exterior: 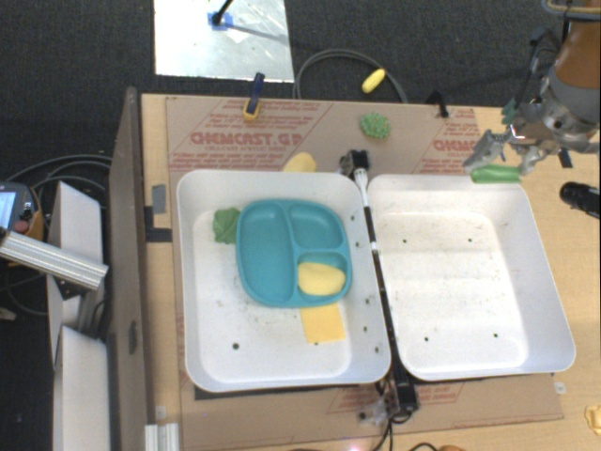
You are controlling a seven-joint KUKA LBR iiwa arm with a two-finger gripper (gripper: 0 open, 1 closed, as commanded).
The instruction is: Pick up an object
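The table is brown and has red letters on it. Two white bins sit on it side by side. The left bin holds a big blue plate with three parts. A yellow lump lies in the small part of the plate at the lower right. A flat yellow square lies on the bin floor, just below the plate, and it touches the plate's edge. A small green leafy thing peeks out at the plate's left side. The right bin has little dark dots on its floor.

The arm comes in at the top right. Its gripper is above the far edge of the right bin, and a long green thing sits right under it. I cannot tell if the gripper is grasping it or not.

Past the bins, a fuzzy green ball lies on the table, and a yellow thing lies farther back near a grey cable
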